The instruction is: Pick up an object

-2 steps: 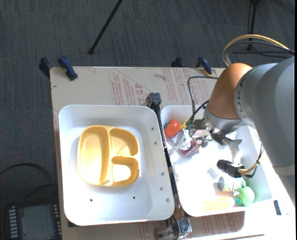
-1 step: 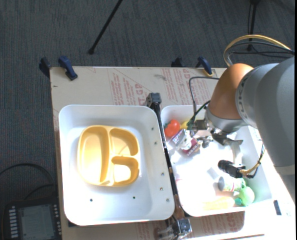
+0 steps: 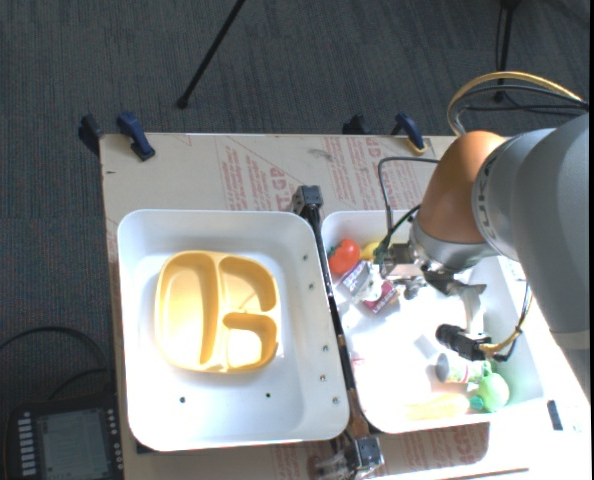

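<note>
My gripper (image 3: 395,271) hangs low in the right bin (image 3: 409,430), at its far left part, with the grey arm and orange band above it. Right under and beside it lies a red and white packet (image 3: 375,296). A red round item (image 3: 343,254) and a small yellow piece (image 3: 371,249) sit just left of the gripper, near the bin's far left corner. At the near right lie a green toy (image 3: 493,390), a pale orange item (image 3: 437,409) and a small white and grey item (image 3: 447,370).
The left bin (image 3: 142,408) holds a yellow divided plate (image 3: 217,310). A black divider bar (image 3: 329,288) runs between the bins. Blue clamps (image 3: 134,133) grip the bench's far edge. A black controller (image 3: 62,440) lies on the floor at the lower left.
</note>
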